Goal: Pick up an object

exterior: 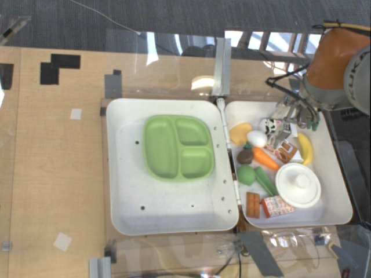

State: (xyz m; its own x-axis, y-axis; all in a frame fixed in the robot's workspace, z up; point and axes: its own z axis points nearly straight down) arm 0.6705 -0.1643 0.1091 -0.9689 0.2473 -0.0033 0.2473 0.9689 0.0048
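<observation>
Nearest the lens, well below the pincer and a little to its left, lie a brown block and a red-and-white box side by side at the near edge of the right bin.

Far to the pincer's left is the left bin, bearing 1 green divided plate. Next, across the bin wall, comes the crowd: a yellow-orange lump and a white egg touching each other, to the pincer's left at about its height. Below them are a brown piece, a green pepper, a carrot and a green cucumber. A cow-patterned toy sits just beside the pincer on its left. A small printed carton lies directly below it, a white lidded bowl further below, and a banana just to its lower right.

The pincer hangs low over the bin's far half. Whether it is apart or together cannot be told, and nothing is seen gripped in it. The likeliest target is the carton or the cow toy, both within close reach.

The risk is the crowding. The carton seems pressed between carrot, banana and bowl, so a descent could land on a neighbour or nudge 2 things at once. The egg and the cow toy look rounded and may squirt sideways when squeezed.
</observation>
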